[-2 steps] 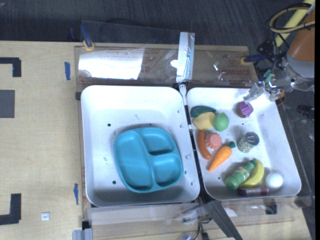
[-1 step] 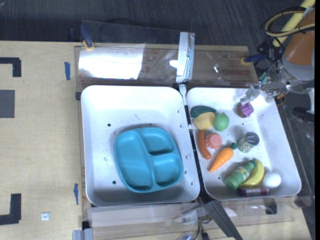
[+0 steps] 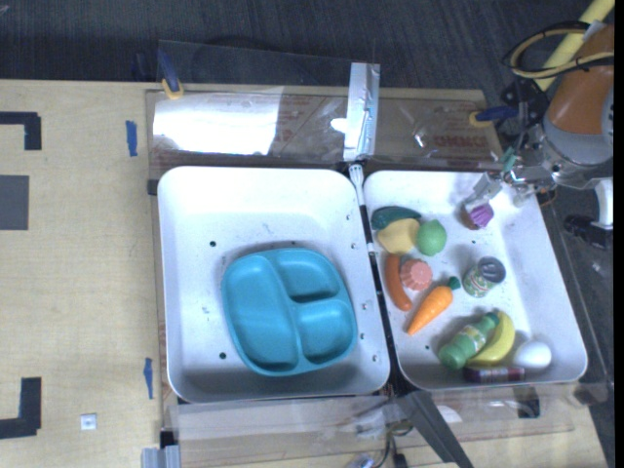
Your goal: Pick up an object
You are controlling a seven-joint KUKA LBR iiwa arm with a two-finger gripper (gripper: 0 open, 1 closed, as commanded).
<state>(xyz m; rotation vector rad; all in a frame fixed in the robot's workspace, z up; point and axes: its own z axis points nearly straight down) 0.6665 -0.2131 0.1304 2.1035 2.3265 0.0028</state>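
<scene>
Currently I've got the gripper (image 3: 485, 195) low at the right bin's (image 3: 564, 291) far edge over a purple object (image 3: 479, 214), grip state unreadable from here, so nothing's lifted and the pick is still pending.

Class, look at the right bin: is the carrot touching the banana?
Apart. The camera view shows bare white bin floor between the carrot and the banana.

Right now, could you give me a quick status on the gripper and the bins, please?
Gripper over right bin's far corner, by a purple object. Nothing seen held. Toy food crowds that bin; blue tray in left bin.
</scene>
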